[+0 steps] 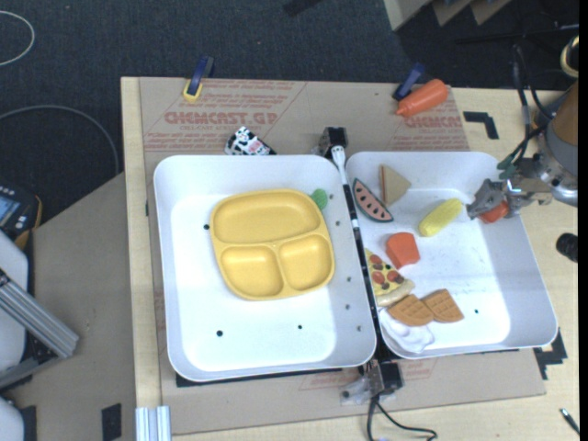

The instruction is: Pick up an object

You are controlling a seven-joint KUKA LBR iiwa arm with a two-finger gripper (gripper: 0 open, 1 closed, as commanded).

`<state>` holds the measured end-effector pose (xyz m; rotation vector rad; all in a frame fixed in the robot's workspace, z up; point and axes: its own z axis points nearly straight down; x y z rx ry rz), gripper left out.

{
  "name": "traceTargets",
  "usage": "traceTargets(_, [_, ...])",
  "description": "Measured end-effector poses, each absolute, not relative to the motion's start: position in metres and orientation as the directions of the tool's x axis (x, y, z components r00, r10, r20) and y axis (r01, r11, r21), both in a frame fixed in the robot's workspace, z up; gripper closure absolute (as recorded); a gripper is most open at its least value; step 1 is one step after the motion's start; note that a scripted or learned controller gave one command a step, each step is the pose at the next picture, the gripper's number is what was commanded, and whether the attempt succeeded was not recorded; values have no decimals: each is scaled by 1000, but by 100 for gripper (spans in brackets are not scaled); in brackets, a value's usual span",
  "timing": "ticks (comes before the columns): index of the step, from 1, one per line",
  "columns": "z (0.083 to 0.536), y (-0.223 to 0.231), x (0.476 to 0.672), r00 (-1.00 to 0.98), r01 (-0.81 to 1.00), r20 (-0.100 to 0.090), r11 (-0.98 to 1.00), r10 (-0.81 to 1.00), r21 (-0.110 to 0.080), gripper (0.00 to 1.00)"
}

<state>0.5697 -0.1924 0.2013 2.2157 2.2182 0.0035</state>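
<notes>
My gripper (489, 204) hangs over the right edge of the right bin (514, 274), reaching in from the right. A small red-orange piece (497, 213) shows between its grey fingers, and they look shut on it. In the same bin lie a watermelon slice (371, 200), a tan wedge (395, 185), a yellow corn-like piece (439, 217), a red block (401, 248), a pizza slice (386, 278), two brown crackers (428, 309) and a white cloth (410, 336).
The left bin (184, 274) holds a yellow divided plate (271, 243) with a small green item (319, 197) at its far right corner. On the bench behind the bins are an orange clamp (423, 96), a yellow-and-blue clamp (196, 79) and a black-and-white toy (246, 142).
</notes>
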Motion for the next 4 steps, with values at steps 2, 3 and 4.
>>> traceTargets(2, [218, -134, 580, -5, 1000, 2, 5, 1000, -2, 100])
traceTargets(3, [217, -80, 582, -5, 1000, 2, 5, 1000, -3, 100])
traceTargets(4, [230, -95, 588, 0, 1000, -1, 0, 1000, 4, 100])
